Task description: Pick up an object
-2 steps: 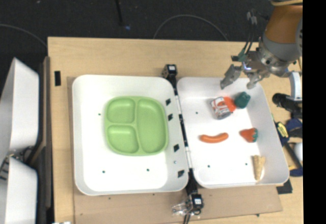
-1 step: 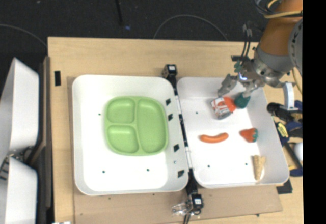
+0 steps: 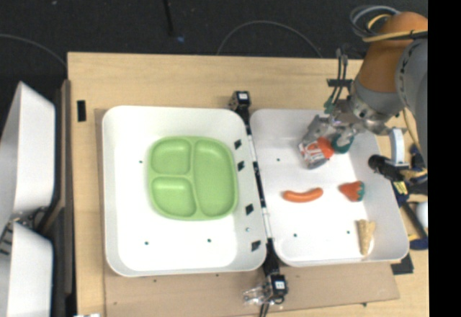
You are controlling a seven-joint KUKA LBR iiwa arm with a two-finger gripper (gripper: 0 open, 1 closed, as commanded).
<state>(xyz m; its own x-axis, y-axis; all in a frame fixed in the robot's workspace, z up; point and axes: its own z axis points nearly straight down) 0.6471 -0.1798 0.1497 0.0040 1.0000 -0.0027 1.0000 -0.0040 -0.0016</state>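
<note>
My gripper (image 3: 328, 132) hangs over the upper middle of the right bin (image 3: 288, 128), reaching in from the right. Directly under it lies a small silver and red can-like object (image 3: 313, 152), tilted, with an orange-red piece (image 3: 325, 149) and a teal piece (image 3: 345, 141) crowded against it. The gripper's body hides where it meets these things, so I cannot tell whether anything is held. An orange sausage (image 3: 302, 195) lies lower in the same bin. A red pepper-like piece (image 3: 351, 191) sits to its right. A pale wedge (image 3: 366, 235) rests near the bin's bottom right corner.
The left bin (image 3: 122, 236) holds a green divided plate (image 3: 192, 177) in its middle. A raised divider with black clips (image 3: 253, 186) runs between the two bins. The wooden bench (image 3: 86, 78) surrounds them.
</note>
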